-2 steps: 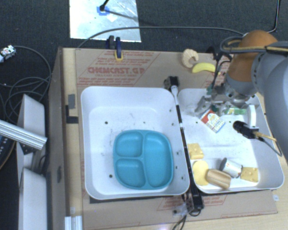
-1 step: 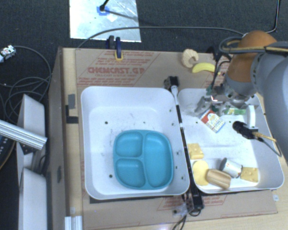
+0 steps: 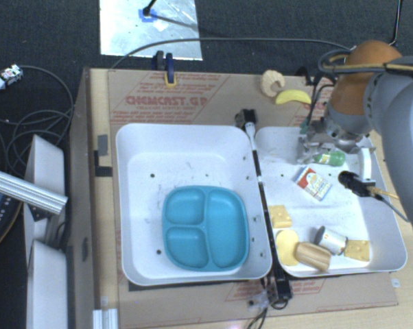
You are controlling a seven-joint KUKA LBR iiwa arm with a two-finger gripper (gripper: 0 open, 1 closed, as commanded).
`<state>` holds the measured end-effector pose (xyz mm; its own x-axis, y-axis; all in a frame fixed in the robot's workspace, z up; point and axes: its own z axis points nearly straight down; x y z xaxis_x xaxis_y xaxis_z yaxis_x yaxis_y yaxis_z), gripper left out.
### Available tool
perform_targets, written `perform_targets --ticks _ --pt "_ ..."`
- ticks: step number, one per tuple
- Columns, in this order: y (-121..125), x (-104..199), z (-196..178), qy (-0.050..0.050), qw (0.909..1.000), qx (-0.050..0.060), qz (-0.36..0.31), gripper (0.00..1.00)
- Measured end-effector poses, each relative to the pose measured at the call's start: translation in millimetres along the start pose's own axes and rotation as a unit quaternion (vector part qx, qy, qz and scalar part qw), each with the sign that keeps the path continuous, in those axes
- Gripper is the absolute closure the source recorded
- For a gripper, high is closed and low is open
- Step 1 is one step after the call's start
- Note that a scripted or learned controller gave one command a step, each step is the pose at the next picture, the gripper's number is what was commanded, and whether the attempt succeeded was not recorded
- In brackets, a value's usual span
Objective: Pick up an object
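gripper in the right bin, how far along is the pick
Early stage. Done: the arm has reached into the right bin and the gripper sits low at its far end, beside the green object. In hand: nothing visibly lifted. Left: grasp and raise an object; the red-and-white packet, small can and cheese pieces all lie on the bin floor.

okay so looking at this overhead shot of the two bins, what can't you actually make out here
- Gripper: grip state unreadable in the camera view, too small and dark.
- Green object: partly hidden by the gripper; identity unclear.
- Small carton: print too small to read.
- Arm: cut off by the right edge.
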<state>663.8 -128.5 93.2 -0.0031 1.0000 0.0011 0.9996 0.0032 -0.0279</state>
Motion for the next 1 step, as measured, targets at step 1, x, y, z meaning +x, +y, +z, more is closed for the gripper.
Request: perform_targets --ticks 1 --pt "-0.3 0.8 0.3 0.001 1.0000 0.001 0.000 0.00"
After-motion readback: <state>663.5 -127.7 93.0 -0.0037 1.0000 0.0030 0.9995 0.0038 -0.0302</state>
